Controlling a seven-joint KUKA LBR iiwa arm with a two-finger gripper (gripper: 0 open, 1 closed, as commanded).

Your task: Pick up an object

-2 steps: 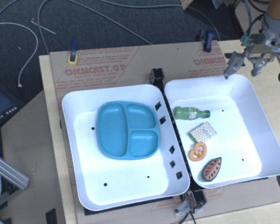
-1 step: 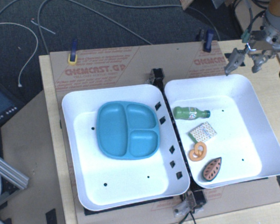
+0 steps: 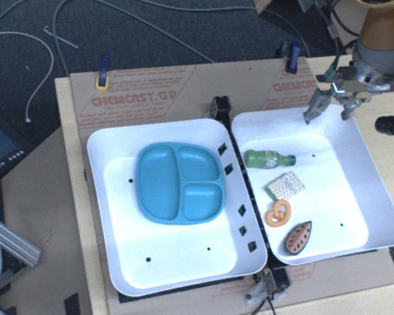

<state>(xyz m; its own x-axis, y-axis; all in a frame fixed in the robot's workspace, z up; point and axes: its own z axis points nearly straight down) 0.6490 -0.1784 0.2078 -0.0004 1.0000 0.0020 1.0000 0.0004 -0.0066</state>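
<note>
My gripper (image 3: 333,109) hangs over the far right corner of the right bin (image 3: 354,171), fingers spread open with nothing between them. Well below it and to the left, a green bottle (image 3: 268,158) lies on its side in that bin. Nearer the front sit a small checkered packet (image 3: 286,185), an orange pretzel (image 3: 278,213) and a brown oval piece with orange edges (image 3: 299,238). All of these lie along the bin's left half, apart from the gripper.
The left bin (image 3: 122,246) holds a blue divided plate (image 3: 180,182). Black clips run along the divider (image 3: 239,184) between the bins. Cardboard bench surface surrounds both bins, with blue clamps (image 3: 103,76) at the back edge.
</note>
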